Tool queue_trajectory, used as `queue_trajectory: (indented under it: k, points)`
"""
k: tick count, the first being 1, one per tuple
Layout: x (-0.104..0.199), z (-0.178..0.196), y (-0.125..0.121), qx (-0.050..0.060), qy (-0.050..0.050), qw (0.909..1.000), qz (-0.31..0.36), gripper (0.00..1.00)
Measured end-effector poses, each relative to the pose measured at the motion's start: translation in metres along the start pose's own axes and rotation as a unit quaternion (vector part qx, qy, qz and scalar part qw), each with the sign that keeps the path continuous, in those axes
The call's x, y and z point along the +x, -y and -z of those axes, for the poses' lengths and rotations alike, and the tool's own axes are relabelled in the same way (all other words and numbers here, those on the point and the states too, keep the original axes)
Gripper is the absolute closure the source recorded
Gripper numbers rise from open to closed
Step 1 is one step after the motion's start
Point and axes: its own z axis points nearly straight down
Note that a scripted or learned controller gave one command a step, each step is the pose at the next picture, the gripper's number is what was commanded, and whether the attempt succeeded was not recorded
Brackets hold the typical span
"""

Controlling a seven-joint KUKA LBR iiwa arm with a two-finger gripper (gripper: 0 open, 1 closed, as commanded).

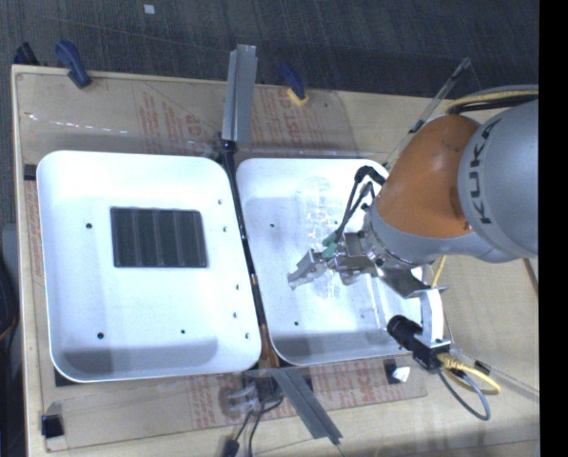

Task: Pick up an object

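1. The arm (455,193) reaches in from the right and hangs over the right bin (274,217), which places the gripper (307,269) above that bin's middle.
2. The gripper fingers appear slightly spread, pointing left; nothing can be seen between them.
3. A clear, glassy object (319,219), faint against the white floor, lies in the right bin just above the gripper. Its exact shape cannot be determined.
4. The left bin (74,255) holds a dark ribbed grid (158,237) near its centre, well apart from the gripper.
5. Blue clamps (72,63) at the bench's far edge probably fix the board in place.
6. White letters "KU" are readable on the grey arm housing.
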Motion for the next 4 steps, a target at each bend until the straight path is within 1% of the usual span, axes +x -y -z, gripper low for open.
queue_trajectory:
  k: [1, 2, 3, 4]
  points:
    - [-0.091, 0.044, -0.018, -0.002, 0.001, 0.9947, -0.103, 0.0]
    - [-0.062, 0.113, 0.003, -0.002, 0.001, 0.9958, -0.091, 0.0]
    - [-0.061, 0.123, 0.002, -0.003, 0.001, 0.9961, -0.088, 1.0]
    - [-0.062, 0.123, 0.002, -0.003, 0.001, 0.9961, -0.088, 0.0]
